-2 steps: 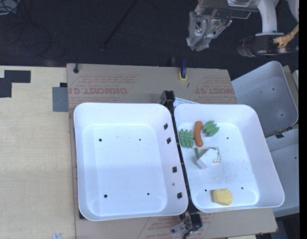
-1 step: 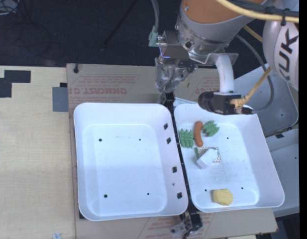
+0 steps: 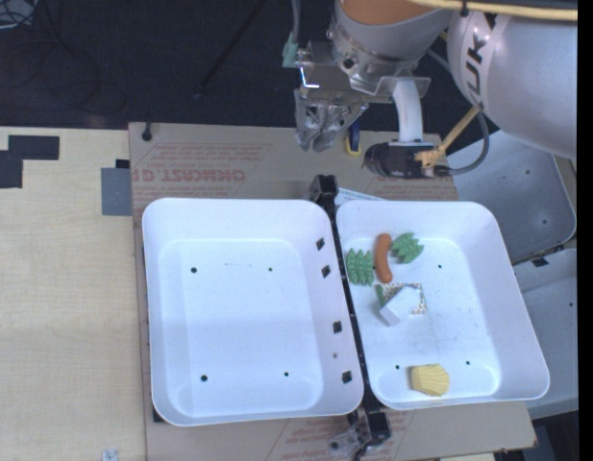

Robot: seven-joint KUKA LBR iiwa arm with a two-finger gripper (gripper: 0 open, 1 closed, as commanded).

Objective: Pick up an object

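The end effector [image 3: 320,133] hangs high up, above the far edge of the bench [image 3: 46,286], behind the two bins. It holds nothing, and I cannot tell how it is set.

The things to pick lie in the right bin [image 3: 507,353], nearer to us and a bit to the right of the end effector. The orange sausage [image 3: 382,257] is the closest good pick. Its long side runs from far to near. A green piece [image 3: 359,266] sits just beside it, and another green piece [image 3: 407,248] on its other side. A white block [image 3: 400,304] lies nearer us, and a yellow piece [image 3: 430,380] sits well apart at the near end.
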